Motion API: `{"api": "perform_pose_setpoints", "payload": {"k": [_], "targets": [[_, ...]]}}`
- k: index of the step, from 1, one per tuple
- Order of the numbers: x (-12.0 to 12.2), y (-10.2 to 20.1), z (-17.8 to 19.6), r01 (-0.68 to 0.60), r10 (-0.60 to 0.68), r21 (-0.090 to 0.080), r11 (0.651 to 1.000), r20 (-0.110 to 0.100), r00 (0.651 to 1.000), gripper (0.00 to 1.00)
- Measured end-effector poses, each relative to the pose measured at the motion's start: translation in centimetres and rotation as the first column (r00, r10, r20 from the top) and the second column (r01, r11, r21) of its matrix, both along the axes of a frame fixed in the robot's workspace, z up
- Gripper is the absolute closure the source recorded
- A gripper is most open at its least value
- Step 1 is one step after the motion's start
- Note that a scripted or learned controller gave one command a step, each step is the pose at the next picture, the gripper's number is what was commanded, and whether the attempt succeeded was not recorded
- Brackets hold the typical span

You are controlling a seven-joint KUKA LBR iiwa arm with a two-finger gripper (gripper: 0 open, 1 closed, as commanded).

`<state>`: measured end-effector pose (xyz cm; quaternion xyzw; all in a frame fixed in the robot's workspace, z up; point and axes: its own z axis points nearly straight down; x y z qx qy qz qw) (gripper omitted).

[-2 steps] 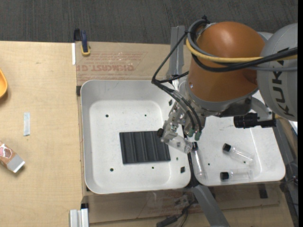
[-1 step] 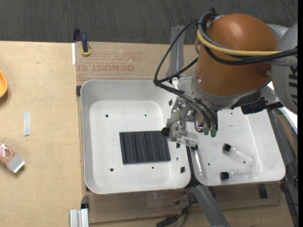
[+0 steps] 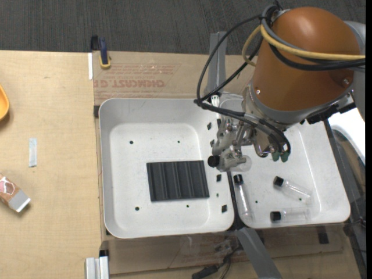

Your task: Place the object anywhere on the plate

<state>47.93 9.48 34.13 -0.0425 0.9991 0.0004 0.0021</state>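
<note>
gripper [image 3: 228, 158]: hangs over the seam between the two bins, near the right bin's left wall.
finger state: cannot tell, the wrist hides the tips.
nearest vial [image 3: 240, 195]: lies just below the gripper along the right bin's left edge, black cap nearest it, long axis running toward the front edge.
other vials: one [image 3: 292, 187] mid-bin, one [image 3: 289, 215] by the front edge.
plate [image 3: 177, 180]: dark ribbed slab in the left bin's middle, left of the gripper.

An orange object [image 3: 3, 103] is seen at the worktop's [image 3: 46, 225] left edge, with a small grey strip [image 3: 32, 152] nearby and a blue-handled clamp [image 3: 103, 52] behind.
</note>
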Motion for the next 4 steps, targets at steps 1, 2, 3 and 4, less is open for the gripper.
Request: {"api": "perform_pose_setpoints", "payload": {"k": [1,2,3,4], "targets": [[0.5,0.7,-4.3,-0.048,0.048,-0.001,0.999,-0.004,0.999,1.00],[1.0,-2.3,0.3,-0.154,0.154,-0.001,0.988,-0.001,0.988,1.00],[0.7,-2.3,-2.5,-0.289,0.289,0.000,0.957,-0.003,0.957,1.00],[0.7,3.0,-4.0,-0.315,0.315,0.000,0.949,-0.004,0.949,1.00]]}}
